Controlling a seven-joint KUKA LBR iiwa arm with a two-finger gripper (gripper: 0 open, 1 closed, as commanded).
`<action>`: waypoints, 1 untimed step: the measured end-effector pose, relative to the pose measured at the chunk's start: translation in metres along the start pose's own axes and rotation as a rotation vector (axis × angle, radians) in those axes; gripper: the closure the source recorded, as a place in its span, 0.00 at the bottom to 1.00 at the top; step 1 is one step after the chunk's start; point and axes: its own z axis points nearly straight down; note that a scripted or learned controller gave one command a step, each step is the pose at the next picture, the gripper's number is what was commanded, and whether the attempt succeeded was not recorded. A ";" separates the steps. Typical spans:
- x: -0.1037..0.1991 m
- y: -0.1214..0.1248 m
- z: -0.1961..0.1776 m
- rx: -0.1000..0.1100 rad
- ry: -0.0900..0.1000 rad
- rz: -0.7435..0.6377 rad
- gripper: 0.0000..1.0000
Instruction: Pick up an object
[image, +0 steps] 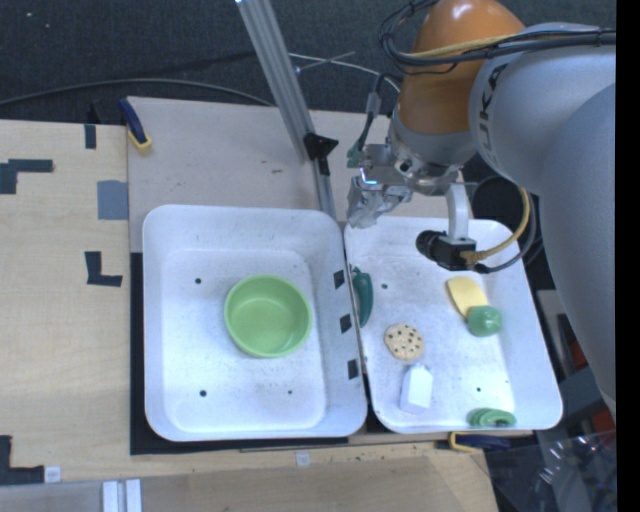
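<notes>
Pepper (362, 296), dark green, lies at the right bin's (530, 350) left wall, long axis running up-down in frame. The hand (366, 205) hangs directly above it in frame, near the bin's upper left corner; its grip I cannot tell.

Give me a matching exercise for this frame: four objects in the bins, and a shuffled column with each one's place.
Objects:
1. green bowl
2. cookie
3. white block
4. dark green pepper

Places:
A. right bin, against its left wall
B. middle of the left bin
C. right bin, just below the cookie
D. right bin, between the pepper and the white block

Pairs: 1-B, 2-D, 3-C, 4-A
</notes>
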 end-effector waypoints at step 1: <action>0.040 -0.019 0.011 0.001 -0.001 0.001 1.00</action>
